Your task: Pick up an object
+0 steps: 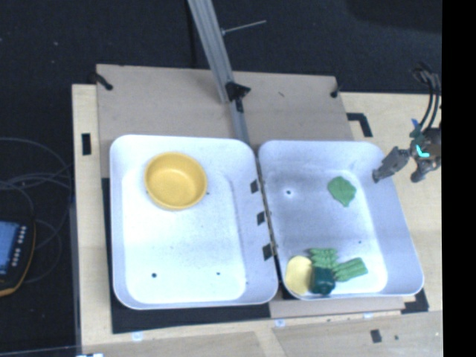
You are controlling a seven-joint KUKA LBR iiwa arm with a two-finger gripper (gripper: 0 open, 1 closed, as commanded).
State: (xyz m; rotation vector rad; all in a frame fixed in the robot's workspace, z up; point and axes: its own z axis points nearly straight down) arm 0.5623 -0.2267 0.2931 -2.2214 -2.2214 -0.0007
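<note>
In the camera view, two shallow white bins are seen side by side on a pale counter (171, 88), which is looked down on at a slant. The left bin (186, 274) holds a yellow bowl (175, 180), set upright in its far left part, well apart from the bin's near wall. A grey metal rail (212, 43) is seen running from the top of the frame down to the gap between the two bins.

The right bin (297, 169) holds several small things. A light green lump (342, 191) lies alone in its far right part, on bare white floor. In the near corner a cluster is packed together: a pale yellow rounded piece (299, 273) at the left, a dark teal block (323, 280) just beside it, a ridged green piece (323, 256) touching the block from behind, and a green elongated piece (351, 268) reaching off to the right. These four are touching or nearly so.

The claw (405, 166) is seen at the right edge of the frame, over the far right rim of the right bin, near the light green lump but apart from it. Nothing is seen between its fingers. How far it is spread cannot be told, as it is small, dark and partly cut off at the edge.

A handheld screen device (11, 251) with cables lies on the dark floor to the left of the counter.
</note>
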